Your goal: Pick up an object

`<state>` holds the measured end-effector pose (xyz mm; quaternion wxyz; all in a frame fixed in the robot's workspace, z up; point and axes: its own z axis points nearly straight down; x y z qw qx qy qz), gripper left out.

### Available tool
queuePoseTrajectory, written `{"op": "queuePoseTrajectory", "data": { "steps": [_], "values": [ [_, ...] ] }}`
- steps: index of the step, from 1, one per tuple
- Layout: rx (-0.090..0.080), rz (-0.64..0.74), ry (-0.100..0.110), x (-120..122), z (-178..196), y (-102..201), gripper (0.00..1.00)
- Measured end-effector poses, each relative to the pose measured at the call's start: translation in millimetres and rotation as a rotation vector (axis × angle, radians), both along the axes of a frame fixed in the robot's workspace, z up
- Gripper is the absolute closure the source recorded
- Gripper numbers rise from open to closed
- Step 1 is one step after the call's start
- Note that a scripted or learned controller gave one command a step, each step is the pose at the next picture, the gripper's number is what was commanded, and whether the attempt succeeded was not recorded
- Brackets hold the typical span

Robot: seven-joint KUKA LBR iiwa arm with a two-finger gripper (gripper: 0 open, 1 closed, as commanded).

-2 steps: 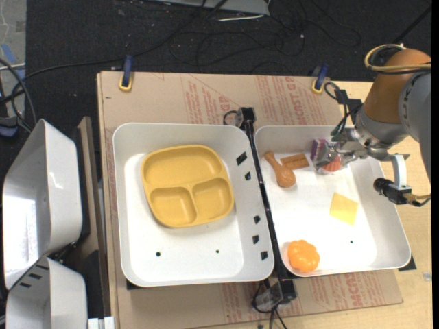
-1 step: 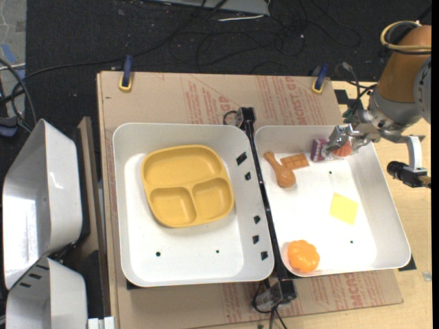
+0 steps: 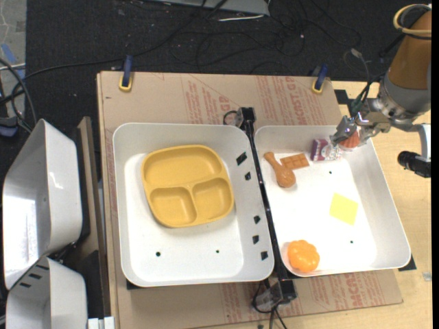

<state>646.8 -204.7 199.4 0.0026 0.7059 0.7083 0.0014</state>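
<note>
Across two bins (image 3: pixel 130 142): one tray (image 3: pixel 186 184), one pumpkin (image 3: pixel 302 256).

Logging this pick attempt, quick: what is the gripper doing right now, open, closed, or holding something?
Gripper: at the far edge of the right bin, by a small red object; open, closed or holding cannot be told.

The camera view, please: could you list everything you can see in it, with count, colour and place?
Bins: two, white, side by side on the bench.
Divided tray: one, yellow, left bin.
Wooden spoon: one, brown, right bin, far left.
Flat block: one, orange-brown, beside the spoon.
Square sheet: one, yellow, right bin, middle.
Round toy: one, orange, right bin, near edge.
Small wrapped item: one, purple, far edge.
Clamps: two, yellow, far board edge.
Gripper: one, grey, right bin's far corner.
</note>
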Motion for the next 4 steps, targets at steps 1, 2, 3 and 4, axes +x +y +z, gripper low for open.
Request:
{"op": "queuePoseTrajectory", "data": {
  "steps": [1,2,3,4],
  "values": [
    [0.000,0.000,-0.001,3,44,2,1.00],
    [0.003,0.003,0.007,-13,37,60,1.00],
    [0.003,0.004,0.006,-10,39,110,1.00],
    [0.003,0.003,0.008,-23,30,157,1.00]
  ]
}}
